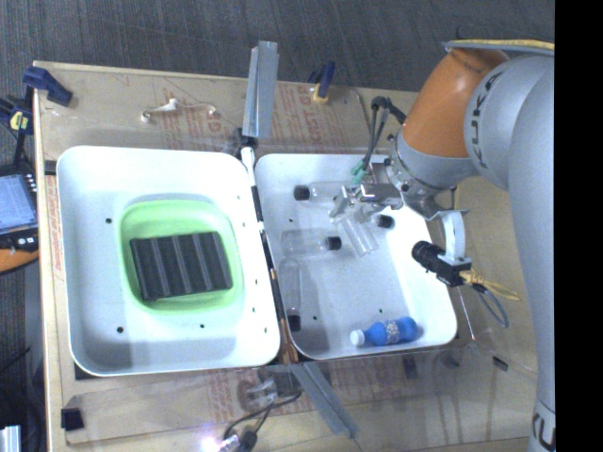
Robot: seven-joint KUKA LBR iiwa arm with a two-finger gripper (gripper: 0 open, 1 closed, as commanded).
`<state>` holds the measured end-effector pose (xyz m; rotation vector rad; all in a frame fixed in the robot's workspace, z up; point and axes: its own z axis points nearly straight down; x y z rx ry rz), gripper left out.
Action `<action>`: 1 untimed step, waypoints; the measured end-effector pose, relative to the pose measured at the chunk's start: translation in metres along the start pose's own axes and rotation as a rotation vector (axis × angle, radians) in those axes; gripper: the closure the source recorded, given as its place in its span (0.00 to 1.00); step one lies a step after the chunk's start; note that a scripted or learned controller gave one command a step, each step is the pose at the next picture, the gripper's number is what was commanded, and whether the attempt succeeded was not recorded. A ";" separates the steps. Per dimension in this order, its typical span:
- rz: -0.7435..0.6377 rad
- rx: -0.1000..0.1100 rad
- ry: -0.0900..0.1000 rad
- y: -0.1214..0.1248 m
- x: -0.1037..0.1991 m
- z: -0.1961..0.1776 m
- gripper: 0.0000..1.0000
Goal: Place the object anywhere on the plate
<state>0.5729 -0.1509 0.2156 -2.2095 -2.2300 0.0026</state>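
The only word that could be read was on the robot arm (499,111). Big dark letters ran down its grey side, close to the orange band. They spelled "KUKA", but the letters were turned sideways and the edge of the arm cut part of them off.

The small blue bottle (384,332) in the right bin (433,290) had a label, but its print was too tiny to read. The little screen (15,201) at the left edge glowed blue, and nothing on it could be made out. The wood of the table (141,92) had faint reddish marks, too pale to read.
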 end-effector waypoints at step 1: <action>0.000 0.000 0.000 0.000 0.000 0.000 0.00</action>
